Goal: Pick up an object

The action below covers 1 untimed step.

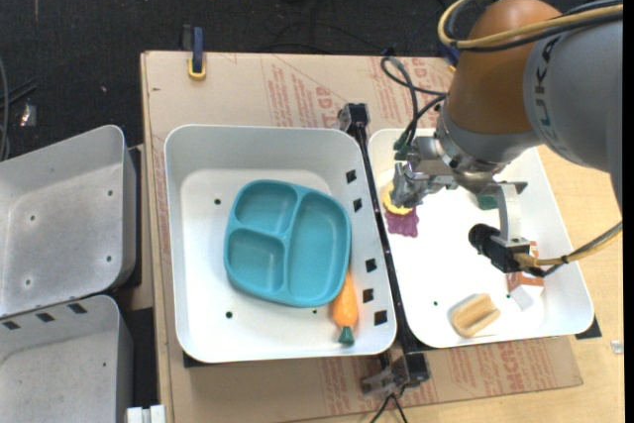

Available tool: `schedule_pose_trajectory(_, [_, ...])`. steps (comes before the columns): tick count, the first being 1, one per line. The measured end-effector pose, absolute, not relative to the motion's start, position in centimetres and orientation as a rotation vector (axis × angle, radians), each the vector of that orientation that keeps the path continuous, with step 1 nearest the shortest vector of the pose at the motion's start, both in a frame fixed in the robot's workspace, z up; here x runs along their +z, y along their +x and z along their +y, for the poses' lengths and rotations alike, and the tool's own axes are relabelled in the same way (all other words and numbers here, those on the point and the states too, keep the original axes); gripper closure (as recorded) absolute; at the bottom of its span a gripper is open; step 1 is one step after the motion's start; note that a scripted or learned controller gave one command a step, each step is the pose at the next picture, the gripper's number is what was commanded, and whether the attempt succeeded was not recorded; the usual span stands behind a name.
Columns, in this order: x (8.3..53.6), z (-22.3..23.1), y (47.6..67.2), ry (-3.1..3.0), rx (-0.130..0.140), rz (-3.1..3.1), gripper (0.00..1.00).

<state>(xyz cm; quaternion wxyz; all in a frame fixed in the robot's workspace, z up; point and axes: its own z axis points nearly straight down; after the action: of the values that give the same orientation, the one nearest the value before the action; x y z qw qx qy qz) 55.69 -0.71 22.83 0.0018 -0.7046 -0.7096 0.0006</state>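
My gripper point(405, 191) hangs low at the left side of the right bin point(555, 213), close to the wall between the two bins. Right under its tip lie a small yellow object point(398, 207) and a purple object point(404, 223), which touch each other. Whether the gripper touches them I cannot tell. A tan bread-shaped object point(474, 314) rests near the front of the same bin. A bit of a green object point(486, 201) peeks out from under the arm.
In the left bin point(198, 154) a teal divided plate point(289, 243) lies in the middle, with an orange carrot point(345, 308) at its front right edge. Grey lids point(59, 203) lie off the bench at the left. A yellow clamp point(197, 66) stands at the bench's back edge.
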Motion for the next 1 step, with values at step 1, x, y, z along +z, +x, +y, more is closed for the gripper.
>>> schedule_pose_trajectory(1, [22.76, 3.81, 54.98, -2.211, 0.001, -2.228, 1.00])
